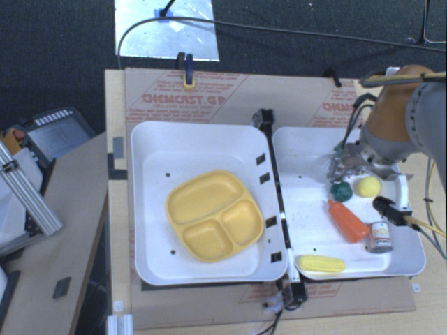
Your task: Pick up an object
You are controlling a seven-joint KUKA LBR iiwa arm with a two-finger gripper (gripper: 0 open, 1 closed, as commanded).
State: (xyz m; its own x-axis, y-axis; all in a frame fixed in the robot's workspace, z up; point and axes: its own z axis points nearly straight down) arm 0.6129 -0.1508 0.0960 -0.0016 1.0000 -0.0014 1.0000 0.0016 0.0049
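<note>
The end effector (340, 172) hangs low in the right bin (307, 145), right above the green ball (341, 191); I cannot tell whether it grips anything. Just right of the green ball lies a yellow ball (367, 186); below it, a carrot (348, 221), then a small jar (380, 236) and corn (321, 263). A yellow tray (213, 215) fills the left bin (154, 187).

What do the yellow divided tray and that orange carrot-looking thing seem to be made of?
The yellow divided tray looks like moulded plastic with a smooth, slightly glossy finish: its colour is uniform and its compartment edges are rounded. The orange carrot-shaped thing looks like toy-food plastic or rubber, judging by its flat, even colour; whether it is hard or soft cannot be told from here.
</note>
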